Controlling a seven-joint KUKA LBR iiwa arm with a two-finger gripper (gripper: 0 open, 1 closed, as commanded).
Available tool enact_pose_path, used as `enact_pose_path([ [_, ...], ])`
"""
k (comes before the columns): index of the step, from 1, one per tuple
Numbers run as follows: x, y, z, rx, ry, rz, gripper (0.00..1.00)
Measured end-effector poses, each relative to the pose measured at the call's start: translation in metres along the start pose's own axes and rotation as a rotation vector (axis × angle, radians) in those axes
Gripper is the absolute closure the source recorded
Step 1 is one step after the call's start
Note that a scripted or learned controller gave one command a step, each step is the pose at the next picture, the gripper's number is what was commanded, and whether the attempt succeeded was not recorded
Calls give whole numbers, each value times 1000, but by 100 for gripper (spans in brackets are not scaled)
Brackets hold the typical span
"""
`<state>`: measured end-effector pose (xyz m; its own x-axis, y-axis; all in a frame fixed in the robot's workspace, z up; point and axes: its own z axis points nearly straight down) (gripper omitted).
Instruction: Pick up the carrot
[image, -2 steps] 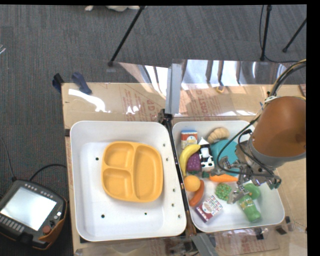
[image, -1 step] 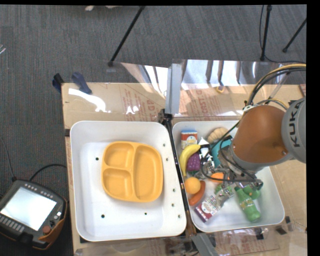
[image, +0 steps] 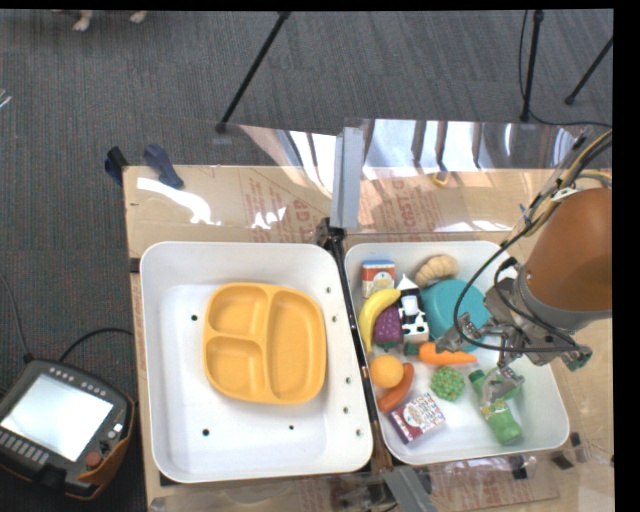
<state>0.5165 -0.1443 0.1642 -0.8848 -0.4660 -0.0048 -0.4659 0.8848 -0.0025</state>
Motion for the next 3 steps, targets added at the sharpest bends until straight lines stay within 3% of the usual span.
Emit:
enact_pose_path([
  [1,-31,52,64,-8,5,-71,0],
  [2,-26,54,69,8,-10,-52,0],
  [3,-27,59,69,9,-13,-155,0],
])
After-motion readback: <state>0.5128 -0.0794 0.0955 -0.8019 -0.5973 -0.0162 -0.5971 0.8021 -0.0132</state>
